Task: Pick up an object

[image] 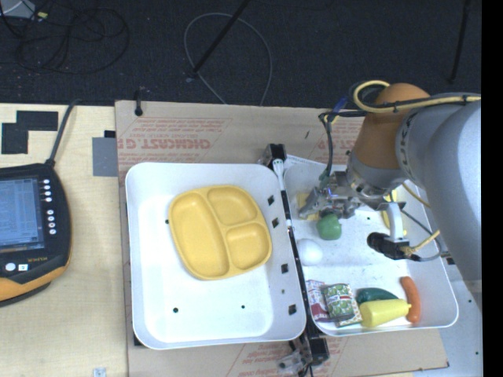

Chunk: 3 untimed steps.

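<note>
My gripper [328,204] is low in the right bin [440,320], near its back left part, with the grey arm and its orange band reaching in from the right. A small round green object [329,228] lies right at the gripper's tip, on its near side, touching or almost touching it. I cannot tell whether the gripper holds it. A white egg-shaped object [311,251] rests a little nearer to the camera, close to the bin's left wall.
Along the right bin's front edge lie a printed packet [335,301], a dark green item [377,294], a yellow item [384,312] and an orange carrot [411,299]. The left bin [149,289] holds a yellow divided plate [220,230]. A teach pendant [27,222] sits far left.
</note>
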Tool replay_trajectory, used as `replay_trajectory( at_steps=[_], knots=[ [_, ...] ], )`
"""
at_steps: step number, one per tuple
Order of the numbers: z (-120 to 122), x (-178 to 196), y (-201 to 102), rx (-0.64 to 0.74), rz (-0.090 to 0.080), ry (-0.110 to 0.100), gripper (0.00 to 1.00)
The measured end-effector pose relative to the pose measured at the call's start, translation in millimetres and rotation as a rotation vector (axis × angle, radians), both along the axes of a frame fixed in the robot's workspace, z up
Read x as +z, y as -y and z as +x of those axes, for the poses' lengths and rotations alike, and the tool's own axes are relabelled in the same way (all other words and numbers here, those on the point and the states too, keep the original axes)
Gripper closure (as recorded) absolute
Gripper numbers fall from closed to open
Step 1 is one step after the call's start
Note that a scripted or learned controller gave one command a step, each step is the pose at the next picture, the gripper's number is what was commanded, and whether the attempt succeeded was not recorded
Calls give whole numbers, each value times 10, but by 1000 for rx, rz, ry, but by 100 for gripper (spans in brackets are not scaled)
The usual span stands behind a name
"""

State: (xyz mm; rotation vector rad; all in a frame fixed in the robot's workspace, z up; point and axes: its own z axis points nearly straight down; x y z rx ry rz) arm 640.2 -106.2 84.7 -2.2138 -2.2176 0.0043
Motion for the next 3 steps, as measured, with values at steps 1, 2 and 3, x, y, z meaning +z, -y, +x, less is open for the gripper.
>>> replay_trajectory(
  at_steps=[1,2,3],
  knots=[
    [-343,24,-257,-1,-2,1,0],
    [-320,24,-130,-2,-3,5,0],
    [39,34,-207,-2,-5,3,0]
  ],
)
